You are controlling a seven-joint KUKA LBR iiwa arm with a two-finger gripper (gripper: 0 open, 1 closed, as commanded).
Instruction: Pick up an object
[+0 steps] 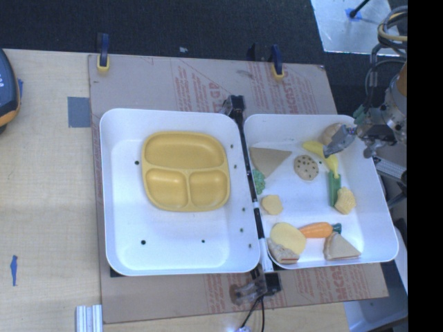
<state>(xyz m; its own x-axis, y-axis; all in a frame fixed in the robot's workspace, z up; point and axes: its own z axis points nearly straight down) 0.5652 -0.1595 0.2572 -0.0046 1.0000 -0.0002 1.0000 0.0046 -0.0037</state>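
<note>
The right bin (377, 185) holds several toy foods: a speckled cookie (306, 167), a tan wedge (268, 160), a yellow banana-like piece (320, 149), a green pod (334, 185), a lumpy yellow piece (345, 200), a carrot (318, 229), a round bun (286, 241) and a bread slice (340, 247). My gripper (353, 145) hangs over the bin's far right corner, just right of the banana-like piece and beside a beige piece (332, 131). It looks open, with nothing between its fingers.
The left bin (121, 206) holds a yellow divided plate (185, 169). A small yellow disc (272, 204) and a green leafy piece (258, 180) lie near the wall between the bins. Clamps (277, 68) hold the cardboard base at the back.
</note>
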